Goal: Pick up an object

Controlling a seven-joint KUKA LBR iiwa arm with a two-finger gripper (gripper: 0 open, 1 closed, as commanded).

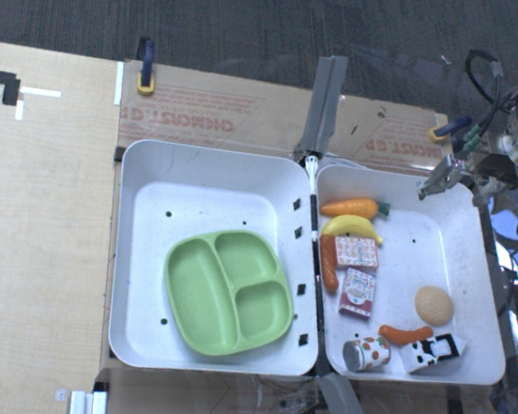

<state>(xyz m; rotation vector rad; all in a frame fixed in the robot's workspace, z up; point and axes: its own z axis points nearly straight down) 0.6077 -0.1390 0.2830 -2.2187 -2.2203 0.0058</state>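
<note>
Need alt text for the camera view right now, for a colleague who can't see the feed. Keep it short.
The gripper hangs over the far right corner of the right bin, nothing between its fingers. That bin holds a carrot, banana, sausage, two small boxes, a bread roll and a can. The left bin holds a green divided plate.

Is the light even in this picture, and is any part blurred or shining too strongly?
Camera view: light is soft and even over both bins, with the green divided plate and banana sharp; bluish glare sits along the right bin's rim; the end effector near the top right looks slightly soft.
</note>
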